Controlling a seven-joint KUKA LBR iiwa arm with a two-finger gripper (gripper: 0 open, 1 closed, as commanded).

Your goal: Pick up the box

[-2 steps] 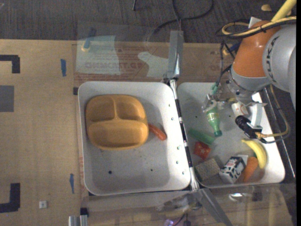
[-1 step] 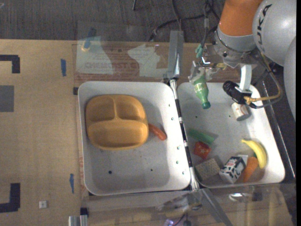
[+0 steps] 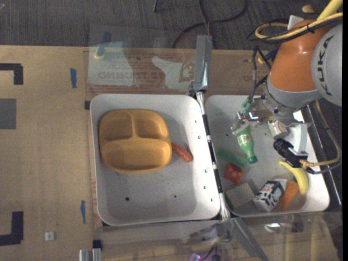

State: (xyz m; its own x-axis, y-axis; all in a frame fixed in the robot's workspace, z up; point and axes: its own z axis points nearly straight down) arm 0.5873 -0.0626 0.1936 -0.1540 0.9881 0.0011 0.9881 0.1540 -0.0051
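Box [image 3: 269, 195], a small white carton with dark print, lies in right bin [image 3: 321, 200] at the lower right of the frame, between a grey sponge [image 3: 241, 193] and a carrot [image 3: 290, 195]. Gripper [image 3: 243, 121] hangs at upper middle of that bin, over a green bottle [image 3: 246, 144]; finger state: cannot tell. Banana [image 3: 296, 175] above carrot. Left bin [image 3: 109, 200] holds orange divided plate [image 3: 134, 140].

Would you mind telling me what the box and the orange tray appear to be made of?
The box looks like printed cardboard, a small carton: flat white faces with dark graphics and sharp folded edges. The orange tray appears to be moulded plastic, matte to slightly glossy, with smooth rounded compartments and uniform colour.
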